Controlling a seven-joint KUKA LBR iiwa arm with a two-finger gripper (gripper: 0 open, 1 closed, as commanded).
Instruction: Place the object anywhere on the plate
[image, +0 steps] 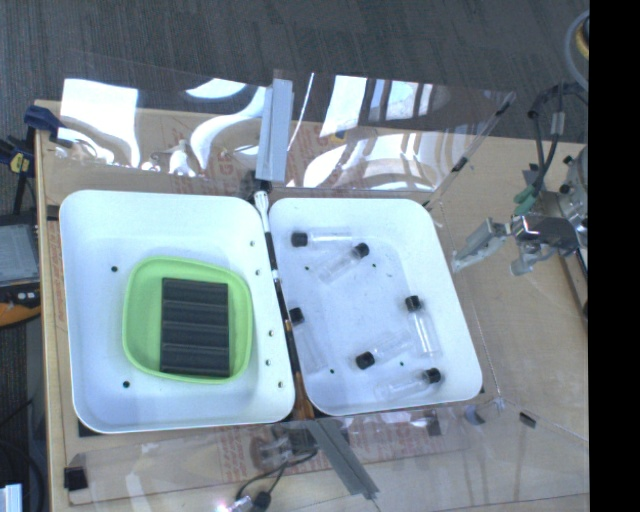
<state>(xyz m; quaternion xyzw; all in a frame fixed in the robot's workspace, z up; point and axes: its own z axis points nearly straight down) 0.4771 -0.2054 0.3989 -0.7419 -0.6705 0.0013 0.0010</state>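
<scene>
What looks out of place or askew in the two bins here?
The clear vials in the right bin lie on their sides, scattered at differing angles. The green plate in the left bin already carries a dark ribbed block. No spill or damage is visible.

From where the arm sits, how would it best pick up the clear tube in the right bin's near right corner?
Grip the tube mid-body from straight above, fingers closing across its width. It lies flat, black cap pointing right, close to the bin wall, so a sideways approach looks cramped.
</scene>
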